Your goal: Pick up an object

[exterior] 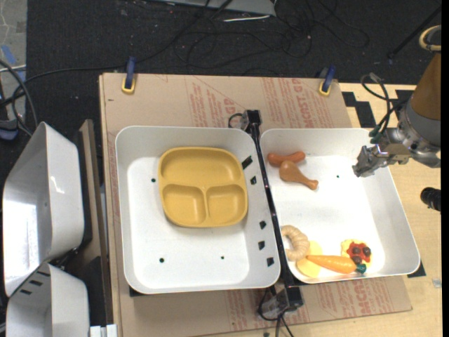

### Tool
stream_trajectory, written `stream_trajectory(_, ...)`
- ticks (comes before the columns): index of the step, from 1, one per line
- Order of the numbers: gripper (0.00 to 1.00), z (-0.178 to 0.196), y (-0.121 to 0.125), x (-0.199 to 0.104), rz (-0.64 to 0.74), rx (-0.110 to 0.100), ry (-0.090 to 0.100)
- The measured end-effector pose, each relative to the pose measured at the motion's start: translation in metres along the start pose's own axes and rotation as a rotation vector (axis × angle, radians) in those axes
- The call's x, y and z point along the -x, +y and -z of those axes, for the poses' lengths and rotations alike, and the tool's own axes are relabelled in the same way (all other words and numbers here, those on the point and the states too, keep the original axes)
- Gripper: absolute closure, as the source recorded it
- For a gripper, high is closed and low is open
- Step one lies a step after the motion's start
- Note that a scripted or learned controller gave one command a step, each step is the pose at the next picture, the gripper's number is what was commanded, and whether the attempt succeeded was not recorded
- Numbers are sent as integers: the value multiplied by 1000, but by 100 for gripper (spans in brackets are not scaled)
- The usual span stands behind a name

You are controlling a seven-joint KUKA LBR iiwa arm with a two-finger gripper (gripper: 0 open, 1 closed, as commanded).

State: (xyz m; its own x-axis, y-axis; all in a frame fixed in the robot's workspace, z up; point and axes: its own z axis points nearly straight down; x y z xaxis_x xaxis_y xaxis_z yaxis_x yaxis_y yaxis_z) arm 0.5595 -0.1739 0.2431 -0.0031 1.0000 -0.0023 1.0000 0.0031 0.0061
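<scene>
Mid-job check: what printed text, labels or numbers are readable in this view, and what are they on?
Red print on the brown board under the bins: mirrored or upside down, too blurred to read.
Yellow divided plate, toy food, gripper: no readable text.

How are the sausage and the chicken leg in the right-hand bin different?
The sausage is reddish-orange and evenly slim; the chicken leg is tan, fat at one end and thin at the other. The sausage lies farther back, the leg nearer the camera. Both are toy food, lying flat and touching.
</scene>
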Motion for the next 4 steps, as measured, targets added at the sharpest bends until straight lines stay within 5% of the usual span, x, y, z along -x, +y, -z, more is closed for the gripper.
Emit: stream_trajectory(4,100,1,18,-209,5,-5,4)
